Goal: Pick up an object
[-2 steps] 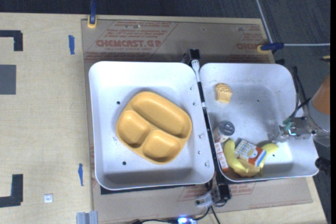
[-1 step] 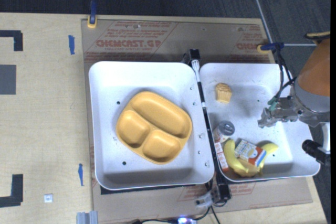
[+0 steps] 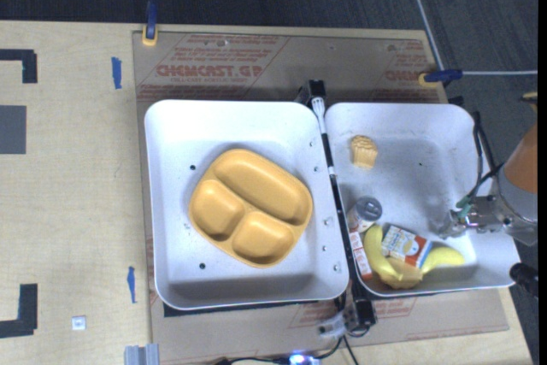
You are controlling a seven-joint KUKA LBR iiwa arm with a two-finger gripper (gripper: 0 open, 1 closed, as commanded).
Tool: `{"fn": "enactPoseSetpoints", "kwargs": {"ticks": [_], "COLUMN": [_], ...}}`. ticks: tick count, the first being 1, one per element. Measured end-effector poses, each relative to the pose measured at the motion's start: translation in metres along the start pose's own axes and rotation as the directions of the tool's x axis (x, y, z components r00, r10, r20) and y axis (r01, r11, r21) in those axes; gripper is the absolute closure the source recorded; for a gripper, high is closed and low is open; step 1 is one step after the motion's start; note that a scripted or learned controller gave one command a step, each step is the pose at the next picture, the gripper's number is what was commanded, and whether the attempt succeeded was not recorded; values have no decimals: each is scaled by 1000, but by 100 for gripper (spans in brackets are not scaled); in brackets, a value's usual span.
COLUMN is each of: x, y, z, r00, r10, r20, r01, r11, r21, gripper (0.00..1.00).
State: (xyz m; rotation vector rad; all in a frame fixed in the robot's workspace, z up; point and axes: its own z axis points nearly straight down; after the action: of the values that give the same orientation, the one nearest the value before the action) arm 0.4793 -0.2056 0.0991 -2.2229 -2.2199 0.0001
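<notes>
The right bin (image 3: 427, 128) holds several items. A small yellow ridged piece (image 3: 364, 151) lies near its far left corner. A grey round cap (image 3: 369, 208) sits left of centre. At the front, a yellow banana (image 3: 427, 262) lies under a small white, red and blue carton (image 3: 403, 244), with a red packet (image 3: 359, 252) against the left wall. My gripper (image 3: 453, 224) reaches in from the right and hovers low over the bin's right side, just above and right of the banana's tip. Nothing is visibly held in it.
The left bin (image 3: 171, 132) holds a yellow three-compartment plate (image 3: 249, 206). Both bins rest on a cardboard sheet (image 3: 256, 64) held by clamps. A black divider bar (image 3: 329, 175) runs between the bins. A cable (image 3: 480, 158) hangs along the right bin's right wall.
</notes>
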Motion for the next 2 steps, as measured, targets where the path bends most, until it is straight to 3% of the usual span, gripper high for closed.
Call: {"fn": "enactPoseSetpoints", "kwargs": {"ticks": [1, 2], "x": [80, 22], "y": [70, 19], "z": [-12, 13], "r00": [1000, 1000], "r10": [-3, 0], "r20": [0, 1], "r01": [3, 0], "r11": [1000, 1000], "r21": [-2, -1], "gripper": [100, 100]}}
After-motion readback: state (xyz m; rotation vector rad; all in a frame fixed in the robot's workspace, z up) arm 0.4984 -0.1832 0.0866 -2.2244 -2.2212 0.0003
